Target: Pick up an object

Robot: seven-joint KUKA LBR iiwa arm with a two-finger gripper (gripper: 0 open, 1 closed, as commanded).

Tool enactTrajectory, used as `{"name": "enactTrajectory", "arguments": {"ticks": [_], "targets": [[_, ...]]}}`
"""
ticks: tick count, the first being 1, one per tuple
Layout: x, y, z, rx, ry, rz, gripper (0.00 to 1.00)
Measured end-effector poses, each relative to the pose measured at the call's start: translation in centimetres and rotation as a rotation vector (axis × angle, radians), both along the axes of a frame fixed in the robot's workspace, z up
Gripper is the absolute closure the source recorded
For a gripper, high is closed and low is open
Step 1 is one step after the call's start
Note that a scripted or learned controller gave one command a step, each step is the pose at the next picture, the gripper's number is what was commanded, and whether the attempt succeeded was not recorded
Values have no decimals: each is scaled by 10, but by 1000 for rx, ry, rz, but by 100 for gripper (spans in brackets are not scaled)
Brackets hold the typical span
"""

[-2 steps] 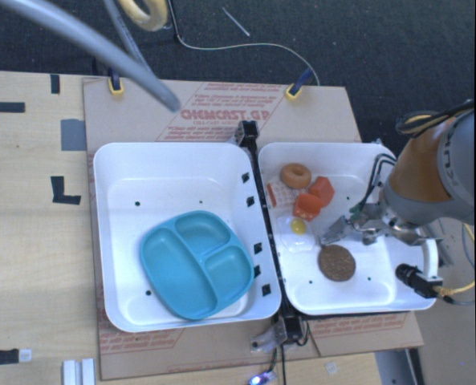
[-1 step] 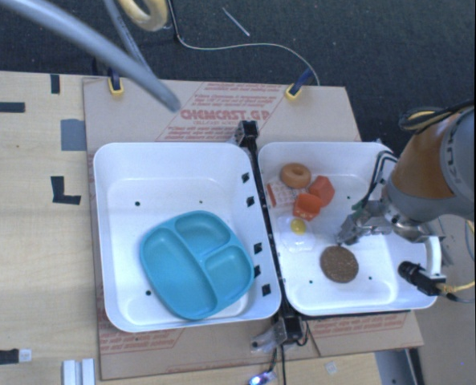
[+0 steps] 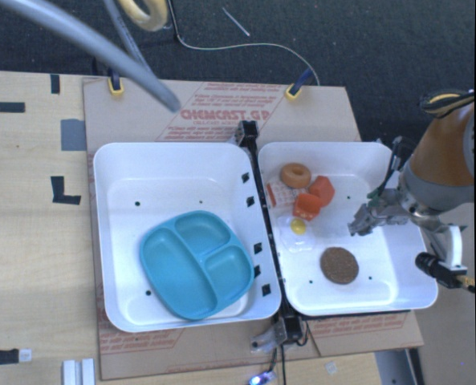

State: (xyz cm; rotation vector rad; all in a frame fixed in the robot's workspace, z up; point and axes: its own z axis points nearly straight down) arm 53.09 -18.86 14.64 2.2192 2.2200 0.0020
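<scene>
- Two shallow white bins sit side by side on the table, meeting along a dark seam near the middle of the frame.
- The left bin holds a blue divided plate, three compartments, lying flat toward the bin's lower part.
- The right bin holds four small things, all in its left half.
- A brown doughnut lies toward the top of that bin.
- Just below and right of it are two orange-red pieces, close together, perhaps touching; their exact shape is hard to make out.
- A small yellow object lies just under the orange-red pieces.
- A round dark-brown disc, something like a cookie, lies lower in the bin, apart from the others.
- The arm comes in from the right edge of the frame, its orange band visible at upper right of the bin.
- The claw hangs over the right half of the right bin, to the right of the orange-red pieces and above and right of the brown disc.
- Nothing can be seen between its tips; whether it is spread or closed I cannot tell from this angle.
- A cardboard sheet with red lettering lies under both bins.
</scene>
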Motion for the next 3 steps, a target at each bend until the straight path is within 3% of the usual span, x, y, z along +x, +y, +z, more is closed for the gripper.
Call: {"name": "enactTrajectory", "arguments": {"ticks": [2, 3], "targets": [[5, 7, 125, -1, -3, 2, 100], [-8, 57, 126, 2, 4, 5, 100]]}}
